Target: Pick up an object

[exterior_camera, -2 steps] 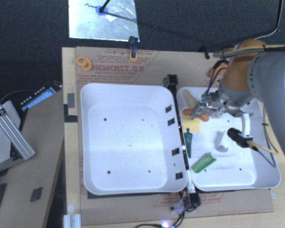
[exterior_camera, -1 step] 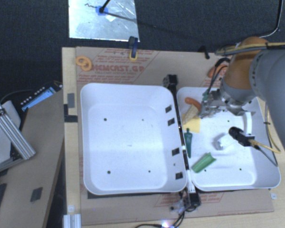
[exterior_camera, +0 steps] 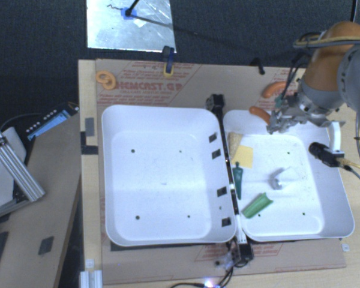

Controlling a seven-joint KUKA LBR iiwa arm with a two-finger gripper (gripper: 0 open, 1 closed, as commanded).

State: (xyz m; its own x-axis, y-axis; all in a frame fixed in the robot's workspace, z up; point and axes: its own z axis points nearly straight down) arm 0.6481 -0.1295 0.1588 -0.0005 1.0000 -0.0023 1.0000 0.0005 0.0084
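Observation:
My gripper [exterior_camera: 276, 125] hangs over the far edge of the right bin [exterior_camera: 330, 221], just right of an orange sausage-shaped piece [exterior_camera: 258, 113] lying at that bin's far left corner. Further down in this bin are a beige cone [exterior_camera: 234, 141], a yellow square slab [exterior_camera: 244, 156], a dark teal pointed piece [exterior_camera: 237, 179], a green cylinder [exterior_camera: 256, 205] and a small pale grey object [exterior_camera: 278, 179]. Nothing shows between the gripper and the bin floor.
The left bin [exterior_camera: 162, 173] sits beside the right one, with black clips along the shared wall. A second orange piece [exterior_camera: 273, 90] and an orange ring [exterior_camera: 106, 79] lie on the cardboard behind the bins. A black-tipped cable fitting [exterior_camera: 321, 153] overhangs the right bin.

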